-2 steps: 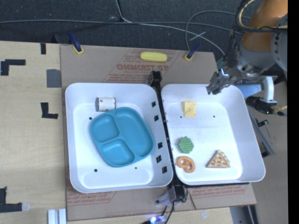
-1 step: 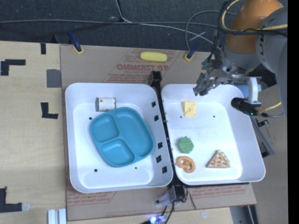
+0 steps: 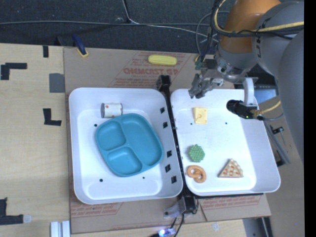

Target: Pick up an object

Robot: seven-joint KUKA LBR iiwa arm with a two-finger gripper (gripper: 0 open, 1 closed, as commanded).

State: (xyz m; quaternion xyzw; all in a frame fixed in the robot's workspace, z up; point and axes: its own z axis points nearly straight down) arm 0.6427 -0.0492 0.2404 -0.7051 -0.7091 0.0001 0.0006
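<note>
Gripper at upper middle-right of frame, low over the far left corner of the right bin, pointing down and to the left. Open or shut: cannot tell from this slant; nothing seen in its hold.

Just below it in the frame, apart from it: a yellow cheese wedge, flat on the bin floor. Lower still, along the bin's left side: a green knobbly ball, then a pretzel just beneath, near but not touching. To the right of the pretzel, at lower right of the bin: a pizza slice, well apart from the cheese.

In the left bin: a blue divided plate filling the middle, with a small can on its side just above the plate's upper left edge.

Outside both bins, at upper centre: a yellow oblong piece on the cardboard covering the surface.
</note>
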